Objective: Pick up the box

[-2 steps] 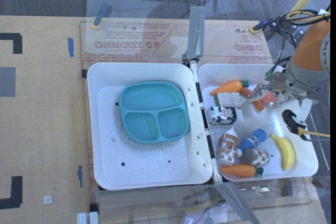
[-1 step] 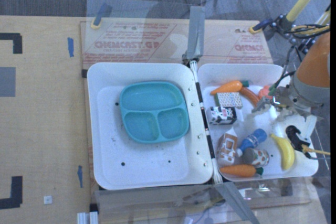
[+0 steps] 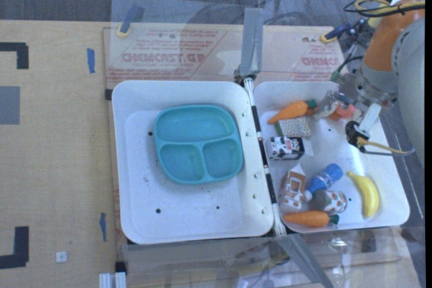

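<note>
Box not yet picked up; the arm hangs over the upper part of the right bin.

The box (image 3: 284, 147), a small black-and-white carton, lies on the floor of the right bin (image 3: 395, 209) near its left wall, in the middle right of the frame, just below a speckled block (image 3: 295, 128) and a carrot (image 3: 291, 110). Nothing lifts it, so by my reading the whole grasp is left to do. The arm (image 3: 398, 44) comes in from the upper right, its orange band above the wrist, and the pincer (image 3: 339, 104) sits low at the bin's upper edge, well to the right of the box. How wide the pincer stands, and whether it has hold of anything, I cannot tell, since it is a blurred tangle of parts and cables. The left bin (image 3: 128, 165) holds a blue divided plate (image 3: 199, 144).
</note>
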`<state>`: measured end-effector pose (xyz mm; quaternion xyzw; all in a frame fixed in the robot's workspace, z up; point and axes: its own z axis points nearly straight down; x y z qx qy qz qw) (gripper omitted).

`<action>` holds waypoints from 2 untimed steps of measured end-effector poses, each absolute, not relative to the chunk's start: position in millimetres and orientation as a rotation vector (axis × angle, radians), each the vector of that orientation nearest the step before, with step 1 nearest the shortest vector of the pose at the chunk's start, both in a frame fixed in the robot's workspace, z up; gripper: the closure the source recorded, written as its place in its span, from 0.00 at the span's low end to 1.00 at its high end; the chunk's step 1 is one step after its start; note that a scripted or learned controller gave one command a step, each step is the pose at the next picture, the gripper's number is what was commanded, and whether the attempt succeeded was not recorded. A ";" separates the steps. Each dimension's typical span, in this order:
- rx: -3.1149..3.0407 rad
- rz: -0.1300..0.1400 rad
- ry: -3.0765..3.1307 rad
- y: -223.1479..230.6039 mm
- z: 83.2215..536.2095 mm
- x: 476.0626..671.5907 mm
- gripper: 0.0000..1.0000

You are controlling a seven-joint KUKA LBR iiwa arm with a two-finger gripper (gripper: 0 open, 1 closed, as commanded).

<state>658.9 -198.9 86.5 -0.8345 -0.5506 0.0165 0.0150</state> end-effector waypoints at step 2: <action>-2.647 0.002 -1.689 -135.0 229.4 574.3 1.00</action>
